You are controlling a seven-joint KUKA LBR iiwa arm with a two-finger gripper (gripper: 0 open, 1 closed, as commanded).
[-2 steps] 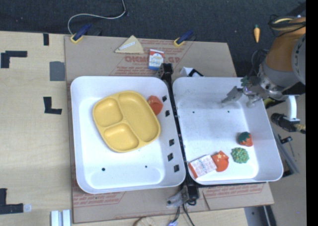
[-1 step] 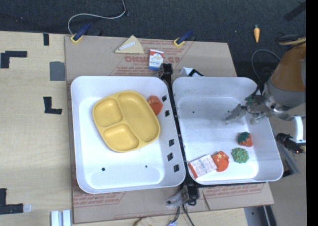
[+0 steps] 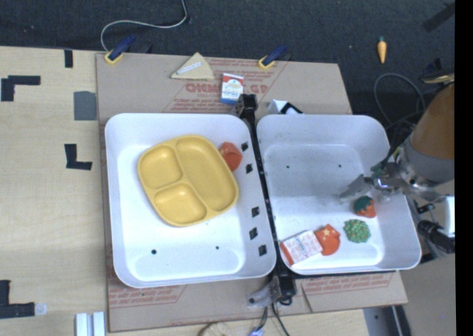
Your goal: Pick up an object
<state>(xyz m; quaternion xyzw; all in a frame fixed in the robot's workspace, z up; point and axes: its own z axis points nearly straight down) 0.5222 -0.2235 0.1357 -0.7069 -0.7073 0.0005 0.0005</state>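
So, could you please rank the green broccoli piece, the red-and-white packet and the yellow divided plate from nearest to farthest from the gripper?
1. Green broccoli piece, right bin, just below the gripper.
2. Red-and-white packet, right bin, near the front wall.
3. Yellow divided plate, left bin.

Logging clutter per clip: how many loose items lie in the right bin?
4. A small red-and-green piece sits right at the claw, a green lump lies just below it, and a red item touches a white-and-red packet near the front wall. The arm may hide more.
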